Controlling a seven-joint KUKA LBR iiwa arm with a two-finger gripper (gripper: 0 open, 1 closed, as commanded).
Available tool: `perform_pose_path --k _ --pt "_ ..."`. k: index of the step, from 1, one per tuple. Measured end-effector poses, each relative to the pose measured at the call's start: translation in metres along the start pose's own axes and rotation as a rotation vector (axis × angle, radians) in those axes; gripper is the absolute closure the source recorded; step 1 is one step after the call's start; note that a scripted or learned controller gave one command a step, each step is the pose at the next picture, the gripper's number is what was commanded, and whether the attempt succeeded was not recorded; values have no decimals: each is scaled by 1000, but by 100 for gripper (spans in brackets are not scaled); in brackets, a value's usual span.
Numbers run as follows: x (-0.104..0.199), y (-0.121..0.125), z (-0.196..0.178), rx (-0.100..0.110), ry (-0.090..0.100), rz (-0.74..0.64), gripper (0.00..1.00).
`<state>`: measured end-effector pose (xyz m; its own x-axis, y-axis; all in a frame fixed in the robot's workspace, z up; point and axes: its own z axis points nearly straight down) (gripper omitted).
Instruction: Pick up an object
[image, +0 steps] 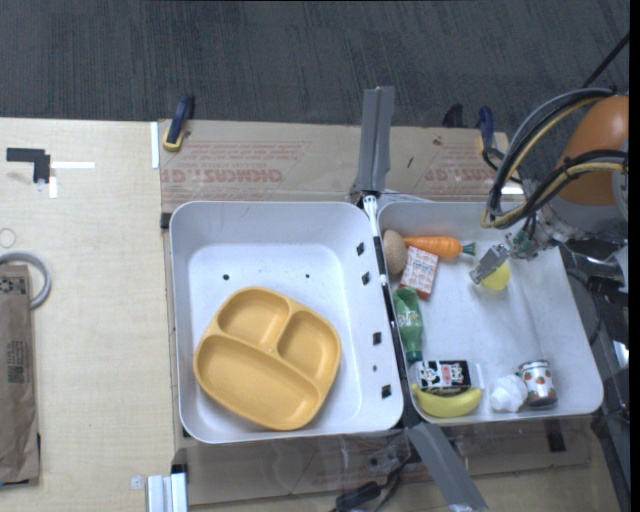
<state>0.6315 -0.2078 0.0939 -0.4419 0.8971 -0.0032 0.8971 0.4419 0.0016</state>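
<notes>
A grey two-finger gripper (492, 267) reaches in from the right over the right-hand shallow white bin (570, 300), its metal fingers closed around a small yellow rounded object (496, 277), apparently a toy lemon, which sits between the fingertips near the bin's upper middle. The yellow piece is partly hidden by the grey fingers, with only its lower half showing. Black and yellow cables loop above the wrist, beside the arm's orange band (598, 135).

Elsewhere in the same bin, an orange toy carrot (440, 246) lies just left of the gripper, near a brown potato-shaped piece (394, 252) and a red-and-white packet (421, 271). A green bottle (408, 322) rests along the left wall. At the front lie a yellow banana (447, 402), a black-and-white carton (443, 375), a crumpled white item (507, 393) and a small tin can (538, 383).

The left-hand white bin (200, 250) holds a yellow divided plastic plate (267, 357).
</notes>
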Motion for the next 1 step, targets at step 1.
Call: perform_pose_path --k 1 --pt "-2 13 -105 1 -1 205 0"
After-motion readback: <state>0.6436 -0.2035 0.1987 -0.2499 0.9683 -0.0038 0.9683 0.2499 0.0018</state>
